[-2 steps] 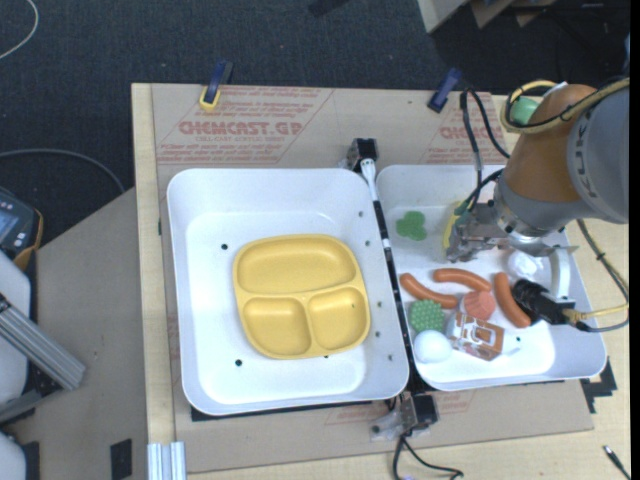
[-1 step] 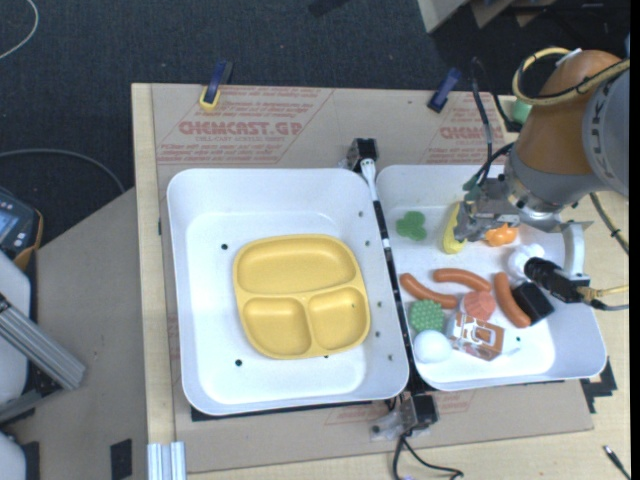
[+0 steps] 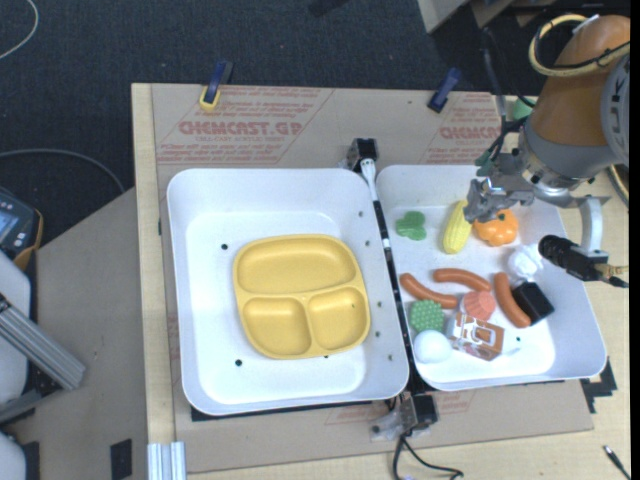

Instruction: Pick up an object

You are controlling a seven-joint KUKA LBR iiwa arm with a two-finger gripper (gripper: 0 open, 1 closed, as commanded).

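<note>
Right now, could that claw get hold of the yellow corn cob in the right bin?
Probably yes. The claw hangs just beside the corn cob, whose top is uncovered. The orange toy sits close on its other side, which might crowd the grab.

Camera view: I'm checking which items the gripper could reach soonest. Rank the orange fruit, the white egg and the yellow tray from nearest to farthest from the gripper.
1. Orange fruit, right under the gripper in the right bin.
2. White egg, at that bin's near edge.
3. Yellow tray, in the left bin.
</note>
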